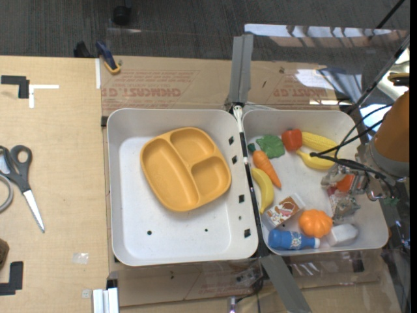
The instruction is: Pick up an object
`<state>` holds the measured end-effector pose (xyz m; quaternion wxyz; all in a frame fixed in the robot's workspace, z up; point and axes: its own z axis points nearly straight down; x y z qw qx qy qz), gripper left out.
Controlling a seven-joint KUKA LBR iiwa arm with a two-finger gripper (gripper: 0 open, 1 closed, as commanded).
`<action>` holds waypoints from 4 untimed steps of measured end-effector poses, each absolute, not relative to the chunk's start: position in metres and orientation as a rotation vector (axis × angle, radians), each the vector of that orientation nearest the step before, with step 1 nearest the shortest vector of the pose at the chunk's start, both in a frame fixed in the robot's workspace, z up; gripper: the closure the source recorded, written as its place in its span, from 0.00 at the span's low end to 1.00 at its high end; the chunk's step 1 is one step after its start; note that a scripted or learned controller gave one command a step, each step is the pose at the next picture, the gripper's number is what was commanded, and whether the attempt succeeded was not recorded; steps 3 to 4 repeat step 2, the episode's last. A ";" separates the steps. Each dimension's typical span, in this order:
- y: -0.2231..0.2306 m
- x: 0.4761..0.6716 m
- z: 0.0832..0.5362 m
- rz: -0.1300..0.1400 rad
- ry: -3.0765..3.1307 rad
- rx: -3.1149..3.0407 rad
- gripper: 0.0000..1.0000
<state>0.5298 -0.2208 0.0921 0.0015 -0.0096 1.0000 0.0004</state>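
The right bin (373, 240) holds several toy foods. Among them are a carrot (266, 167), a green leafy piece (271, 147), a red pepper (292, 139), two yellow pieces (318, 150) and a banana (264, 188). A small printed packet (284, 210), an orange fruit (315, 222), a blue bottle (293, 240) and a white piece (344, 233) lie along the front. My gripper (342, 191) is low in the bin's right part, just above the orange fruit and white piece. A small red-orange bit (344, 182) shows at the gripper; whether it is gripped is unclear.
An orange divided plate (186, 168) lies in the left bin (124, 240). Scissors (25, 181) rest on the bench at far left. Black cables (352, 142) run across the right bin's back right corner toward the arm.
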 end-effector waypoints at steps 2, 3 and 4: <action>-0.220 0.532 0.102 0.000 3.134 -0.036 0.00; -0.220 0.532 0.102 0.000 3.134 -0.036 0.00; -0.220 0.532 0.102 0.000 3.134 -0.036 0.00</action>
